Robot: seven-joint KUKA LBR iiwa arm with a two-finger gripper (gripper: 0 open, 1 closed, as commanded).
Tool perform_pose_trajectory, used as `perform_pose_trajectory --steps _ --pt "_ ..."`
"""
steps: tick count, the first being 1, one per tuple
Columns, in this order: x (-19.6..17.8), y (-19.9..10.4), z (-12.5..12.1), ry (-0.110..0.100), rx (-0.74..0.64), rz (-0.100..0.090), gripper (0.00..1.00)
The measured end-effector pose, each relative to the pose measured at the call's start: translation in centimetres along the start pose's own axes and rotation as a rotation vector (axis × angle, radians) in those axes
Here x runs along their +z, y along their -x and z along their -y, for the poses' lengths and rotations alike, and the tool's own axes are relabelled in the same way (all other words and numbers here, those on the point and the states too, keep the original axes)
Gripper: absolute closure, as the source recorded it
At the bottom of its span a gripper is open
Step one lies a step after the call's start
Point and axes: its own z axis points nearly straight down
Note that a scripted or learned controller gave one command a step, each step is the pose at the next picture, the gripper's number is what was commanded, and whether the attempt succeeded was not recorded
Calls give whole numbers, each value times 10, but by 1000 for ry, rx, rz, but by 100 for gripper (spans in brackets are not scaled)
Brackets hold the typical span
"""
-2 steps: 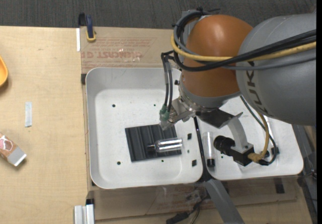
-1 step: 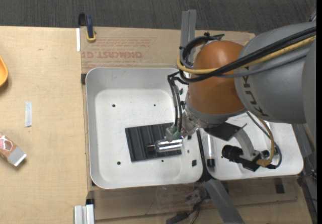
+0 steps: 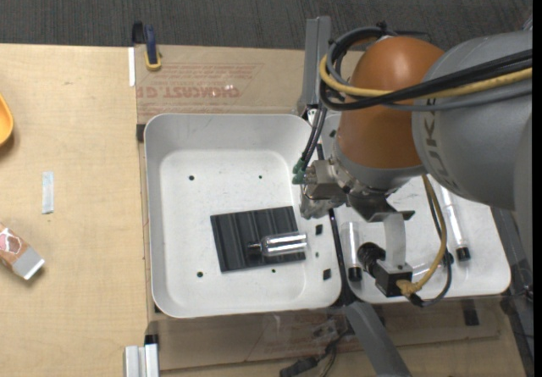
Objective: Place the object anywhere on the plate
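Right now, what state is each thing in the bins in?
Black ribbed rectangular plate: lying flat in the left white bin, slightly skewed.
Silver metal cylinder: lying on its side, resting on the plate's right part.

cardboard sheet (image 3: 199, 83) | two lines of faint red print, seemingly reversed | not readable
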Motion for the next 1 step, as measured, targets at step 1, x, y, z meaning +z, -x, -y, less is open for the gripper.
perform_pose_trajectory --steps 1 --pt "9 26 1 -1 -167 -1 100"
